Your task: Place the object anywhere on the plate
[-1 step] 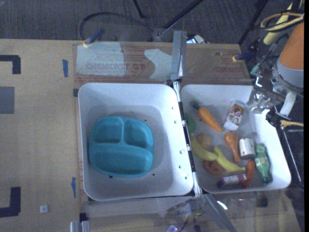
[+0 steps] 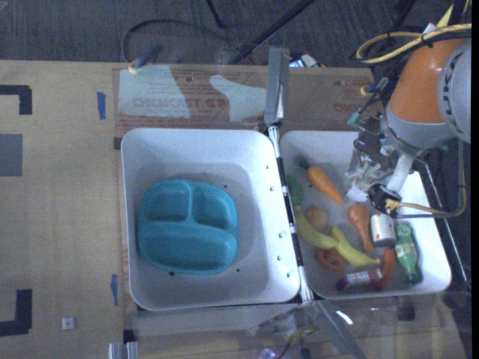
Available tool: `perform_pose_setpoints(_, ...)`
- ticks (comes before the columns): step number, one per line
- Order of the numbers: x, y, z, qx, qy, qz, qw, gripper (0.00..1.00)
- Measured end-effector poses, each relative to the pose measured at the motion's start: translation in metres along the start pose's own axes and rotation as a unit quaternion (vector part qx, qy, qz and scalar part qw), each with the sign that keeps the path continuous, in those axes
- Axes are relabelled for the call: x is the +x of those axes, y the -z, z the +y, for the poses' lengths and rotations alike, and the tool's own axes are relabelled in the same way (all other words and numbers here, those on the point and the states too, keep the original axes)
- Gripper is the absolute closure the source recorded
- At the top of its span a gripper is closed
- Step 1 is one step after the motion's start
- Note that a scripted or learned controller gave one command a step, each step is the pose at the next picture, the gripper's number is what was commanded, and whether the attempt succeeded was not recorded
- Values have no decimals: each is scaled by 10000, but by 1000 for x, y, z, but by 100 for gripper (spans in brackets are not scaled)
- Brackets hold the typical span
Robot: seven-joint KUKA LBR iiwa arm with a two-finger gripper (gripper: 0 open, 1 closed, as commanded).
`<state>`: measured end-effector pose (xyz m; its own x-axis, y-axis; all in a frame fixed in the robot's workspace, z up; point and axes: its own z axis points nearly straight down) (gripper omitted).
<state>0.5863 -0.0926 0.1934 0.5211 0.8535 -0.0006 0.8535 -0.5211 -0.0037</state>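
Plate (image 2: 187,226), teal with three compartments, lies flat in the left bin (image 2: 142,155), slightly left of centre, with bare white floor around it on all sides. Right bin (image 2: 441,268) holds the loose items: a carrot (image 2: 326,185) near the upper left, lying at a slant; a second, smaller orange piece (image 2: 359,223) lower and to its right; two bananas (image 2: 333,241) overlapping near the middle; a round brownish item (image 2: 316,217) just above them; an orange-red round item (image 2: 328,258) below them; a silver can (image 2: 382,229) to the right of centre; a green bottle (image 2: 406,253) along the right wall; a dark red packet (image 2: 361,279) near the lower edge, touching a reddish item (image 2: 388,266) beside the bottle. Which of these is the object to be placed cannot be told; all of them lie in the right bin, none on the plate. Arm (image 2: 426,88) enters from the right, its orange band above the bin's upper right corner. Tool (image 2: 370,172) hangs over the upper right part of the right bin, right of the carrot and above the can. Whether it is open or closed cannot be told, the tip being blurred against the bin floor. Both bins sit side by side on the worktop (image 2: 60,200), touching along their inner walls.
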Motion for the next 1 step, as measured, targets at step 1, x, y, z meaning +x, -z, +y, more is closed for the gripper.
perform_pose_setpoints(1, 0, 0, 0, 0, -1, 0, 10000, 0)
